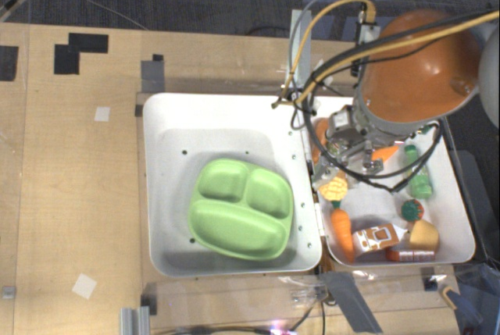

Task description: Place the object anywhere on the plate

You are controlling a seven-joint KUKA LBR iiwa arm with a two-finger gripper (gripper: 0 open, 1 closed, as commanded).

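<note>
Camera view looks down at a slant on a pale wooden desk (70,193) that carries two shallow white bins side by side, and this split explains most of the layout: the left white bin (168,130) keeps the target, and the right white bin (461,236) keeps the things to choose from. The light green plastic plate with three compartments (241,208) lies flat on the floor of the left bin, toward its right wall, so it is close for an arm that comes from the right. In the right bin I see a small yellow corn-like toy (333,188), an orange toy carrot (342,230), a small brown and white packet (376,238), a tan wedge-shaped piece (423,233), a green toy vegetable (420,185) and a small red and green berry-like toy (412,209), all lying loose near each other. The grey arm with its large orange band (414,68) hangs over the upper part of this bin, and the gripper (348,152) is low among black cables, just above the yellow toy. Whether it is open or closed, or has hold of anything, I cannot tell. My judgement is that the picking step is in hand and no object is on the plate yet.
</note>
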